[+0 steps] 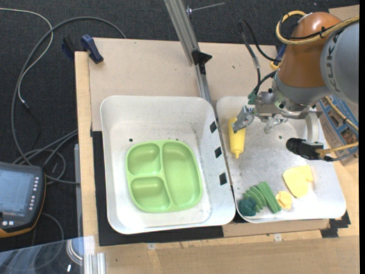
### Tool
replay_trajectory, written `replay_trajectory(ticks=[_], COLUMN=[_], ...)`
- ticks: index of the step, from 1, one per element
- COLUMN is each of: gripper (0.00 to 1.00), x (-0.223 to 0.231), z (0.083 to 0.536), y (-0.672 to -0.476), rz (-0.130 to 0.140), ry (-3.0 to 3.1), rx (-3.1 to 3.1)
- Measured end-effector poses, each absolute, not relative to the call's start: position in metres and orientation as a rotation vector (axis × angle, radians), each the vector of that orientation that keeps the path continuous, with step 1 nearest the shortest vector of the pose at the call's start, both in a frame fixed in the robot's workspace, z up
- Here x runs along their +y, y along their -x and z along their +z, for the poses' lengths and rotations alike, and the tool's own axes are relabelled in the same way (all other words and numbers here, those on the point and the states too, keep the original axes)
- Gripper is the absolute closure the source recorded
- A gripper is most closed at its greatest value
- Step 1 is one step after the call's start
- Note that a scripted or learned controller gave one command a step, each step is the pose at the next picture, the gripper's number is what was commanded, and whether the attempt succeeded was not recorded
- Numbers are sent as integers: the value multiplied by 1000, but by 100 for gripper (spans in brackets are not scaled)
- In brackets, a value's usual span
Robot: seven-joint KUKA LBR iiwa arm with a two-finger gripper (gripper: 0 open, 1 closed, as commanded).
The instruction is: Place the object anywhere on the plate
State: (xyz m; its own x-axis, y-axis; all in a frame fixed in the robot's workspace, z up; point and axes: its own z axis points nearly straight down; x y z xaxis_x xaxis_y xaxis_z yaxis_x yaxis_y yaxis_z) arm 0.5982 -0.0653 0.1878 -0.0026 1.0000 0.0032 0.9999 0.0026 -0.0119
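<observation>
A light green plate (164, 176) with three compartments lies in the left bin (114, 124). In the right bin (325, 198), a yellow bottle-shaped object (236, 141) lies along the left wall. My gripper (258, 120) hangs over the upper part of that bin, open. Its left finger (243, 120) is right beside the yellow object's top end. Nothing sits between the fingers.
Near the right bin's front edge lie a green ridged object (258, 198), a pale yellow piece (299, 180) and a small yellow piece (284, 199). A metal pole (185, 27) slants up from between the bins. Cables run across the floor at the left.
</observation>
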Motion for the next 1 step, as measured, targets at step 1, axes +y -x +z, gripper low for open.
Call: replay_trajectory(ticks=[1], gripper=[100], x=[-67], z=[204], y=[-602], rz=[-4], ry=[2223], rx=[-2221])
